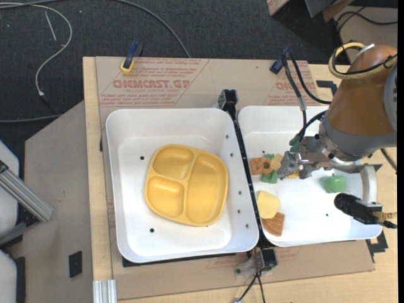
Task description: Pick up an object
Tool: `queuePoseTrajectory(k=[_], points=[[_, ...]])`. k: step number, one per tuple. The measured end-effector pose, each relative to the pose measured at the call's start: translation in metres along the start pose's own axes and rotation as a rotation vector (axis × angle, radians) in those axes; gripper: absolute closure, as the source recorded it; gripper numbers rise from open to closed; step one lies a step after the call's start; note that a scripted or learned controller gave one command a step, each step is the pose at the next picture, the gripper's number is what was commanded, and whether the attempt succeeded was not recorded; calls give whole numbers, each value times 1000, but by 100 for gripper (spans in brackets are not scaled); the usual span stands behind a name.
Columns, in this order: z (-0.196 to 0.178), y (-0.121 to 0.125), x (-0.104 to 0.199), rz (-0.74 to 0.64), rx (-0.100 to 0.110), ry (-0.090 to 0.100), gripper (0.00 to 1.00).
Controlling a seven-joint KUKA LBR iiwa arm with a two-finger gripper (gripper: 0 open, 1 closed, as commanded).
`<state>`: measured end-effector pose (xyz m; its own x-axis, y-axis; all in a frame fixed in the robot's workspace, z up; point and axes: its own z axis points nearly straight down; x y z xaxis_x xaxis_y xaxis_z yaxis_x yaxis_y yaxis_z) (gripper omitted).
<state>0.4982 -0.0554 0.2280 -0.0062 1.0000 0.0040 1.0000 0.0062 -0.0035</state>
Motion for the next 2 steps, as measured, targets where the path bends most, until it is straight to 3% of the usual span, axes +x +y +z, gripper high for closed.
queuePoseTrajectory(k=[2], points=[[1,-5,111,-1,1,0,100]])
